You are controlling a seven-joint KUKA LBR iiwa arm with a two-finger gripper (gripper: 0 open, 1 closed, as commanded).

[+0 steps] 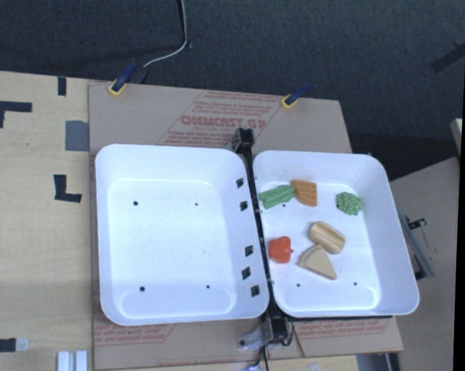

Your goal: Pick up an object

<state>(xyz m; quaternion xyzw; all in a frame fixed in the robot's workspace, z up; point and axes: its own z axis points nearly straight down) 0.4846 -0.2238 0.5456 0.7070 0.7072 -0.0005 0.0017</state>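
Dark carpet (316,38) backs the wooden worktop (31,226); a cardboard sheet (220,120) lies on it under both bins.

Camera view:
- Left bin (168,243): bare white floor.
- Right bin (371,260) holds six small items.
  - Green long piece (277,196) at the inner wall, touching the orange-brown piece (304,192).
  - Green bumpy piece (348,203) apart, toward the right.
  - Tan roll (327,236) just above the tan wedge (318,262).
  - Red piece (280,249) just left of the wedge.
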